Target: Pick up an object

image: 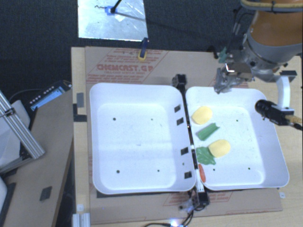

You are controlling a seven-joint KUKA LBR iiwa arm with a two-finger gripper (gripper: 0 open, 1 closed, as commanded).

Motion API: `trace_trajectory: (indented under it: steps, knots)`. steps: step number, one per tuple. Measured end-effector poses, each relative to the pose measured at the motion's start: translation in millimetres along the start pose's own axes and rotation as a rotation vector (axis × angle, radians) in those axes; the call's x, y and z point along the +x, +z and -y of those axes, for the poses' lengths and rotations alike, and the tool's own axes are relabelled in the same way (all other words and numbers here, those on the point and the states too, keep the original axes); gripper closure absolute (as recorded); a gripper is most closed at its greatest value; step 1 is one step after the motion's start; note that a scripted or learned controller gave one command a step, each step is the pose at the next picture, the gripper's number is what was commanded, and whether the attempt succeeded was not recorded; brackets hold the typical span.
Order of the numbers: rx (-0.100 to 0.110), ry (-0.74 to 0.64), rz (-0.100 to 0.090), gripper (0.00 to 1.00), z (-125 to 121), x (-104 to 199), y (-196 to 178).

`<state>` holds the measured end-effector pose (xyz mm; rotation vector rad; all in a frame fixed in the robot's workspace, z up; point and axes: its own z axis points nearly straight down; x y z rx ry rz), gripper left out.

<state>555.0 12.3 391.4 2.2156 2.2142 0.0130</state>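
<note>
Since looking small and light, probably easiest grabbing the yellow lump [202, 114] across its middle; can't tell the gripper [222, 85] state, hovering far right.

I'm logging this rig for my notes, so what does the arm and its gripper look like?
The arm is bulky and rounded: an orange band over a grey wrist section, with thin dark cables looped around it. Below sits a small metallic grey gripper, with a teal spot beside its mount.
</note>
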Motion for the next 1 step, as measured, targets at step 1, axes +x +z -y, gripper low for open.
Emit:
trace_trajectory:
  steps: [1]
  knots:
    - [0.001,-0.006,0.000,1.00,-72.1,6.7,-47.1]
